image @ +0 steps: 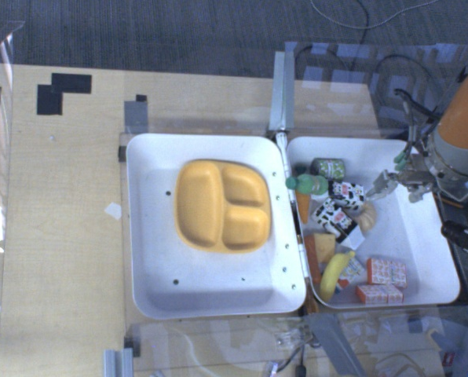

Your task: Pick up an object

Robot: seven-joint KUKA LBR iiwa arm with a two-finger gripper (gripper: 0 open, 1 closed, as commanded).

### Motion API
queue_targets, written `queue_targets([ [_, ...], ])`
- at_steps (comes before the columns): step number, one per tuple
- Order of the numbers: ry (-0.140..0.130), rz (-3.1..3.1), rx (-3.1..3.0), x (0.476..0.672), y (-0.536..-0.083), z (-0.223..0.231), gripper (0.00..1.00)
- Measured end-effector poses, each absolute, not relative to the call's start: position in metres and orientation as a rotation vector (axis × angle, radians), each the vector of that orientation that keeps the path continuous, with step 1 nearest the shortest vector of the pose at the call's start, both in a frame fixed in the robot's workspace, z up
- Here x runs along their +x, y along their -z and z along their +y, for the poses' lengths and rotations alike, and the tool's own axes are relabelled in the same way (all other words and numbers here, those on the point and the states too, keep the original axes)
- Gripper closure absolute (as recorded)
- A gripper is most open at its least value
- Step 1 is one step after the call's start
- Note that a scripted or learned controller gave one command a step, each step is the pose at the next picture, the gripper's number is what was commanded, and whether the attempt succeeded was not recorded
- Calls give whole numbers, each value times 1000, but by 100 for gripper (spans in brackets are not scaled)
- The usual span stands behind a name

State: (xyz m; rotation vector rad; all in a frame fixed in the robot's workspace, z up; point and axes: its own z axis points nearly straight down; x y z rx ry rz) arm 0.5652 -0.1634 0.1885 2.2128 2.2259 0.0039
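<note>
My gripper hangs over the right part of the right bin, open, with bare white floor showing between its fingers. Just to its left lie two black-and-white cow-patterned items. Further left are a green bottle and a dark green can. A banana, an orange cheese-like wedge and an orange carrot lie along the bin's left side. Two red cartons rest near the front wall.
The left bin holds a yellow divided plate. A metal rail runs between the bins at the back. Cables loop on the dark floor beyond the bench. The right half of the right bin's floor is bare.
</note>
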Motion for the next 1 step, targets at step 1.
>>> queue_targets([
  [1,-36,2303,2087,575,-115,-110,0],
])
